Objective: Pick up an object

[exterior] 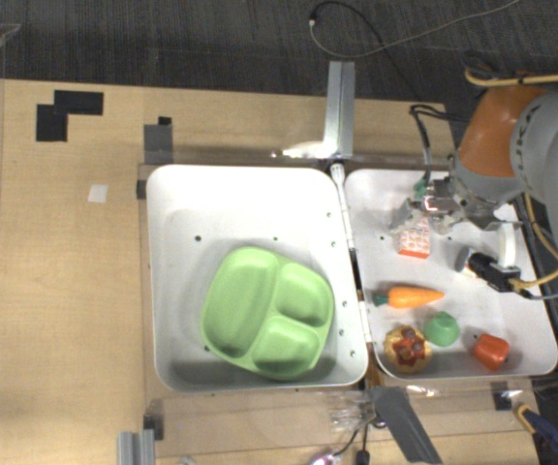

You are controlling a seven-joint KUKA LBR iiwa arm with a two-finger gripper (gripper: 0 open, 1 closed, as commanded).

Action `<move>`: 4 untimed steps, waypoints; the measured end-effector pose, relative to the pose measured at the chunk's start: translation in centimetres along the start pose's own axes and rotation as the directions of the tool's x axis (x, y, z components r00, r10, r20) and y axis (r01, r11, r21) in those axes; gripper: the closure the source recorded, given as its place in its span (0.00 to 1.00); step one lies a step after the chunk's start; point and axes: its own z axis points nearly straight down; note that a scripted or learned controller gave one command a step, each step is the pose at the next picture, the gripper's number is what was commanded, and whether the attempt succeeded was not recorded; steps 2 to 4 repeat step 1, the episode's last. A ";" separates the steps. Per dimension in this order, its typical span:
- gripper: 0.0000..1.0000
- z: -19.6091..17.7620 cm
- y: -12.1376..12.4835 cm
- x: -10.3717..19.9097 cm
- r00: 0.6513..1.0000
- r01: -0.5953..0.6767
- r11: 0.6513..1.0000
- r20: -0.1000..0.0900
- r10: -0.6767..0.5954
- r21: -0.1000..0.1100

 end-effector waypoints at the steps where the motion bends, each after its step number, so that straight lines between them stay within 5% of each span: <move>1: 1.00 -1.1 0.2 0.1 1.000 0.002 1.000 -0.002 -0.002 -0.005; 4: 1.00 -1.1 0.2 0.1 1.000 0.002 1.000 -0.002 -0.002 -0.005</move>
